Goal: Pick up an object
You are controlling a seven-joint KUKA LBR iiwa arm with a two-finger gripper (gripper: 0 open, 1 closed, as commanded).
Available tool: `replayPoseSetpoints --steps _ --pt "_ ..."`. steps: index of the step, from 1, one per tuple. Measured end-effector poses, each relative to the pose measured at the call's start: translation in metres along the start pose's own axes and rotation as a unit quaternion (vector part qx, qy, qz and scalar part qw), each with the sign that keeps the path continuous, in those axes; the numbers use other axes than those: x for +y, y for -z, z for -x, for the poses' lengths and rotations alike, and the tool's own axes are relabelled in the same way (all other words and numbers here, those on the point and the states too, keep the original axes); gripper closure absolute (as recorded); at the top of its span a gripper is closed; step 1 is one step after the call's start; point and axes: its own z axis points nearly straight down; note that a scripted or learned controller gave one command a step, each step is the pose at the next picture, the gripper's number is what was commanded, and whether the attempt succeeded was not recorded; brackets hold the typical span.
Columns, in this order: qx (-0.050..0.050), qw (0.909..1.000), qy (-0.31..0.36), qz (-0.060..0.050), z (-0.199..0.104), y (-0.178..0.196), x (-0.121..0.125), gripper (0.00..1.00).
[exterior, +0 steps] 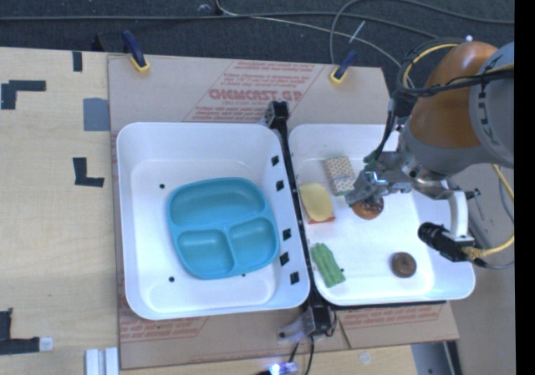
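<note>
Red print on cardboard sheet [251,89] under bins: "CHEMCAST GP" legible; smaller lines unreadable.

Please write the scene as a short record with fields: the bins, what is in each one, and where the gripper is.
left bin: blue tray with three compartments
right bin: yellow piece, speckled block, green piece, brown disc, orange object
gripper: low in the right bin, over the orange object
grasp: cannot tell from this view
arm: reaches in from the right
</note>
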Motion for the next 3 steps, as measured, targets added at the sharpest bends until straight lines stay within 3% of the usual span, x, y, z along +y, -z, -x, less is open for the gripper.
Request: replayPoseSetpoints --steps 1,3 --pt "0.0 1.0 0.0 0.0 -0.049 -0.008 0.018 1.0" --pt "0.0 1.0 0.0 0.001 -0.148 0.018 0.055 1.0"
